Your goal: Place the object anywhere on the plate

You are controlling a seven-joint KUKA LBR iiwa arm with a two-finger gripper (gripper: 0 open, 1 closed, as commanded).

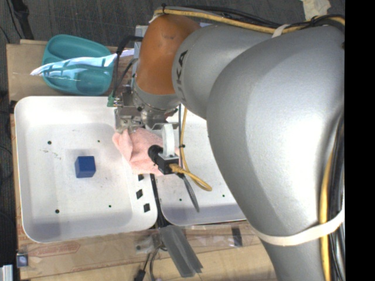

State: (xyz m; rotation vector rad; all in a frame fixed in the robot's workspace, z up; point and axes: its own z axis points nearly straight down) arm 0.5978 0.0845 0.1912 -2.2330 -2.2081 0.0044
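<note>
Wooden bench along the near edge, carrying a left bin and a right bin side by side. Near the middle of the left bin, a blue cube, loose on the floor and well apart from the arm. Further right, a crumpled pink cloth, probably the task's object, lying at that bin's right rim. Directly above and seemingly touching it, the gripper; jaw opening impossible to tell, hidden beneath the wrist. Reads as early: cloth not visibly lifted, grasp unconfirmed, carry and placing on the plate left to do. Far left, beyond the bins, a teal scoop.
</note>
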